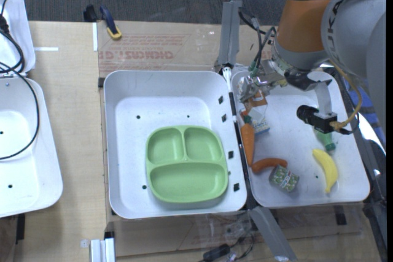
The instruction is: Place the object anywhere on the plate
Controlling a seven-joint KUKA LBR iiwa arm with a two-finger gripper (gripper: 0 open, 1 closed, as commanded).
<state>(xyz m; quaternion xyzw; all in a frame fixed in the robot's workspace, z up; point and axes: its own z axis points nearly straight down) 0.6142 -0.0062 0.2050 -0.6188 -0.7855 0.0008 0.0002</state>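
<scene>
Plate (184,164) compartments open from above; carrot (247,141) hugs divider wall.

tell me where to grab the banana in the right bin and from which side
Grip the banana across its middle from straight above, fingers either side of its narrow width. It lies flat and alone near the right bin's front right corner, its long axis running roughly front to back, with room beside it.
</scene>
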